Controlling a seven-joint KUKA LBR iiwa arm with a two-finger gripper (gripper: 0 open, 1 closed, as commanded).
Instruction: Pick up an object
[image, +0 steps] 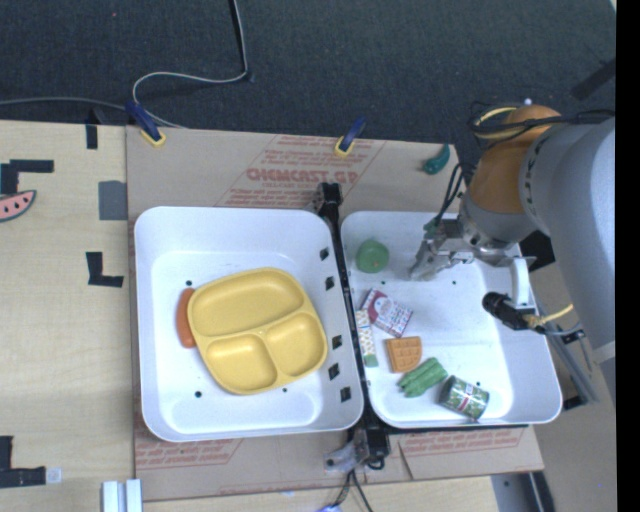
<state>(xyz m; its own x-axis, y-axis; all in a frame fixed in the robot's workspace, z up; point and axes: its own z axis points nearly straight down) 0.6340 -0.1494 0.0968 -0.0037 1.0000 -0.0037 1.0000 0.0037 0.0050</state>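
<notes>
Arm reaching into the right bin, gripper (432, 262) low near the green ball (373, 255).

The gripper is hanging over the upper part of the right bin (520, 395), just right of the ball and apart from it; nothing is showing between its fingers, and whether they are spread or pressed together I cannot tell from this slant. The ball is sitting in the bin's upper left corner. Lower down, a patterned packet (386, 313) is lying near the divider, with a cracker (404, 353) below it, a green pod (422, 377) next, and a can (461, 396) lying on its side toward the front right. In the left bin (165, 400), a yellow tray (257, 329) is resting at a tilt, partly covering an orange thing (184, 318) at its left edge.
</notes>
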